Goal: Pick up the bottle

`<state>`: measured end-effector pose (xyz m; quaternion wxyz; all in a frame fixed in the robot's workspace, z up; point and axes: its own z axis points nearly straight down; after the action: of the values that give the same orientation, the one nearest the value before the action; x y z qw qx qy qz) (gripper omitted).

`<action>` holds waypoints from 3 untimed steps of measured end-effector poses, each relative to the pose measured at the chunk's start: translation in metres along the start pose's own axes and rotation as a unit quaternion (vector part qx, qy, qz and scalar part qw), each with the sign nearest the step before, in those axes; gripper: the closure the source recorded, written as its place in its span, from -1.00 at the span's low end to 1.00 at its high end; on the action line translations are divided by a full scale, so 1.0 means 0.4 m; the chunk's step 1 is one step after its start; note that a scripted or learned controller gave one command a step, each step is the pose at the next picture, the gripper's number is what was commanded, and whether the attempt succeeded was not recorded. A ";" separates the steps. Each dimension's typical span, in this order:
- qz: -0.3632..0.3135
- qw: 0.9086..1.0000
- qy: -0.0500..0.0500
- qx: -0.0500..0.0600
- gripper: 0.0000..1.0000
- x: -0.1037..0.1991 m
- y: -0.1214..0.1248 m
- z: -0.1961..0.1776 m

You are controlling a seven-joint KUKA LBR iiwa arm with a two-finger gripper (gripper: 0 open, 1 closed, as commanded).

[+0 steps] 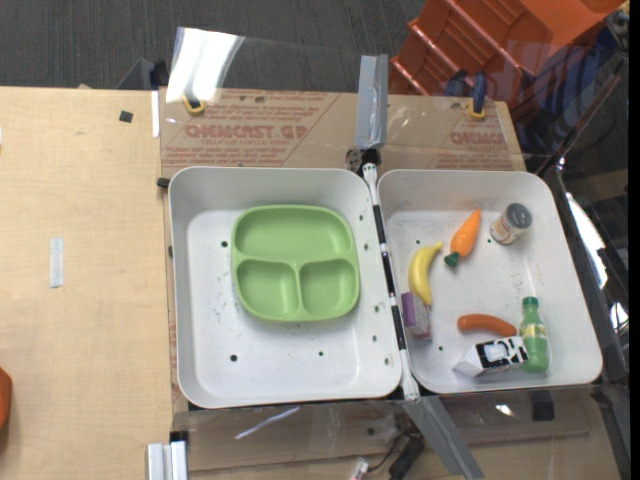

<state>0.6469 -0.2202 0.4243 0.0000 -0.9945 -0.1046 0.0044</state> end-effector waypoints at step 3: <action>-0.008 1.000 -0.007 0.000 1.00 0.012 -0.007 -0.048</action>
<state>0.6510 -0.2163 0.4437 -0.0003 -0.9936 -0.1121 0.0110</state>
